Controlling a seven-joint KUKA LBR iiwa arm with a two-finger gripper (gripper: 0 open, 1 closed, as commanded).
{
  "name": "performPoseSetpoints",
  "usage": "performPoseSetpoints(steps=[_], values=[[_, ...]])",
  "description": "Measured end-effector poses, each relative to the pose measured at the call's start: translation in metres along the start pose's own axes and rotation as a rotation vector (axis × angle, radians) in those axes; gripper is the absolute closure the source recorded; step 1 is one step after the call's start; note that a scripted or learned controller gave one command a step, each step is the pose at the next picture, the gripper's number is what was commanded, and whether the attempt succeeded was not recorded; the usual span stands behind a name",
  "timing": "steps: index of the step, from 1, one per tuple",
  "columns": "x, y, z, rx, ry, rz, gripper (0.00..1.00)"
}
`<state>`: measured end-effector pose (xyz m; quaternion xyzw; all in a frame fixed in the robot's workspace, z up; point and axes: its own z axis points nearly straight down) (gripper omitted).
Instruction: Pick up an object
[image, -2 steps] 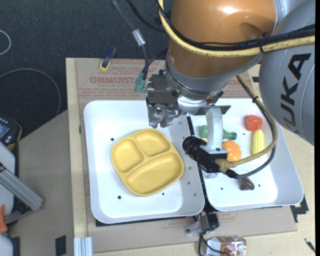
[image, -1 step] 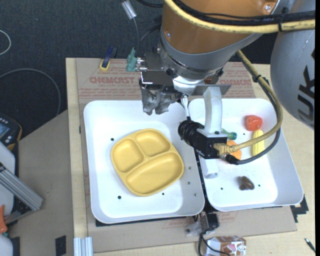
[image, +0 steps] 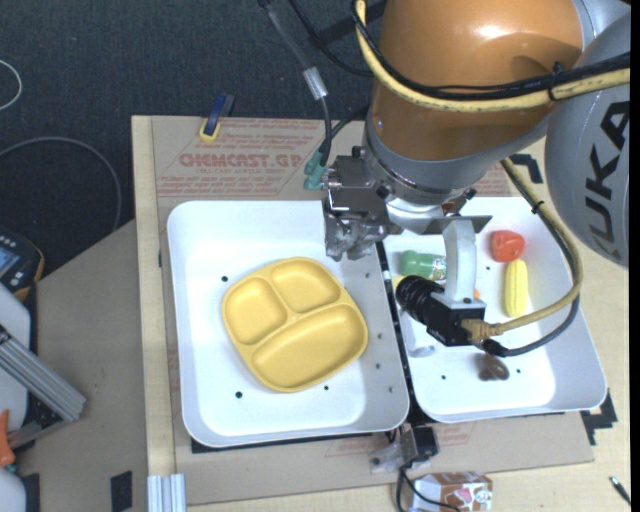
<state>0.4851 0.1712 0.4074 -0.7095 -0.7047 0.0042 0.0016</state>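
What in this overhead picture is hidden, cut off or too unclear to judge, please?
- Claw: the arm's orange band looms over it, so its grip cannot be judged.
- Green object in the right bin: partly behind the white wrist piece; its type is unclear.
- Small brown object: too small to identify.
- Right bin's far rim: covered by the arm.
- Yellow divided plate, red object and yellow object show fully.
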Motion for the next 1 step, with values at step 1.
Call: performPoseSetpoints(steps=[1], values=[[0.0035, 0.0005, -0.0146, -0.011, 0.004, -0.007, 1.00]])
